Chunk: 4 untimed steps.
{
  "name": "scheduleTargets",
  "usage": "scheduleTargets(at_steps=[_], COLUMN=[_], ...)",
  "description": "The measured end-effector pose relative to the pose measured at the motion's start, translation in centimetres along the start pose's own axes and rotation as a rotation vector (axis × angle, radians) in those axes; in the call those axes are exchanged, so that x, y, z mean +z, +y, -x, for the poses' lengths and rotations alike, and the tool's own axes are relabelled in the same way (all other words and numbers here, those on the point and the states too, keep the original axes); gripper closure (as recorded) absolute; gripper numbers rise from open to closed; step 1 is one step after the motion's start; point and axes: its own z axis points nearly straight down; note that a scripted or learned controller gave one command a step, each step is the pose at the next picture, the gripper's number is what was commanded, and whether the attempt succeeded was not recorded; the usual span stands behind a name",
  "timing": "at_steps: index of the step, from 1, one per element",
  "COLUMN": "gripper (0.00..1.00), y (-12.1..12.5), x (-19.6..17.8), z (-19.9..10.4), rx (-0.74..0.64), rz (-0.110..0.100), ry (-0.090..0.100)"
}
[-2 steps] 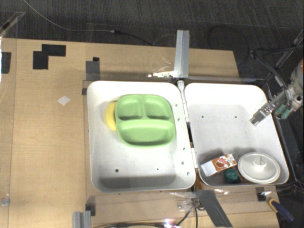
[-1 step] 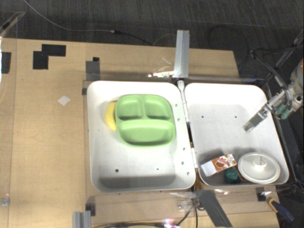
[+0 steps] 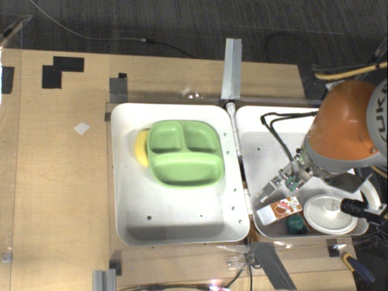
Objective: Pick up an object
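Left bin (image 3: 130, 180) has a green divided plate (image 3: 183, 152) with a yellow thing (image 3: 141, 148) peeking out from under its left edge; the plate looks stiff, light and slick, so I'd grab its rim. In the right bin (image 3: 260, 132), a small flat packet (image 3: 280, 210), a dark green piece (image 3: 295, 224) and a white lid (image 3: 330, 214) sit just below the end effector (image 3: 280, 183). Can't tell if it's open. The packet is closest and probably light.

A wooden bench (image 3: 54, 180) bears two white bins side by side, left bin (image 3: 176, 217) and right bin (image 3: 257, 132).
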Motion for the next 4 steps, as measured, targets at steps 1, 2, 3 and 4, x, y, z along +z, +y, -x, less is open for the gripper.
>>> scheduleTargets(at_steps=[1,2,3,4], gripper=[0.0,0.0,1.0,1.0], y=[0.4,-6.5,-6.2,-5.2], x=[6.1,9.5,8.2,-8.1], z=[10.3,9.6,9.8,7.2], rx=[0.065,0.135,0.135,0.077], rz=[0.0,0.007,0.014,0.004], ry=[-0.001,-0.01,-0.018,-0.006])
